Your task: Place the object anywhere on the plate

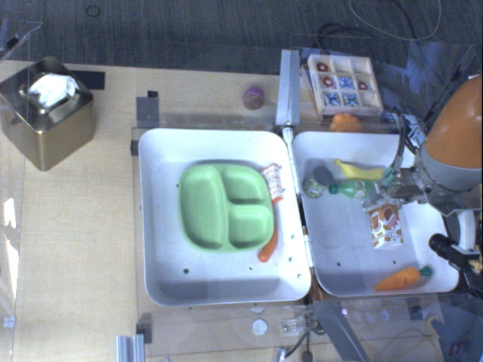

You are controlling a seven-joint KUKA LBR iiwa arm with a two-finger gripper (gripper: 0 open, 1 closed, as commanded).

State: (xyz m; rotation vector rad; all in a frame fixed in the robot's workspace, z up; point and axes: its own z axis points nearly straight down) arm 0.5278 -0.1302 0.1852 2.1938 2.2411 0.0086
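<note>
A: Leftward, green plate point(225, 205) sits in left bin point(158, 225); a carrot point(268, 246) lies against its right edge

B: Right bin point(343, 274) is crowded: banana point(359, 171), green bottle point(348, 189), packet point(386, 225). Gripper point(398, 189) low beside the bottle; can't tell its state. Risk: nudging neighbours, lifting nothing

The pale wooden counter point(75, 225) carries two shallow white bins side by side, touching along their inner walls: the left bin point(155, 225) and the right bin point(332, 270). A brass-coloured open box point(47, 130) sits at the far left. A small purple ball point(253, 96) lies just beyond the left bin, and a tic-tac-toe board point(341, 84) lies beyond the right one.
</note>
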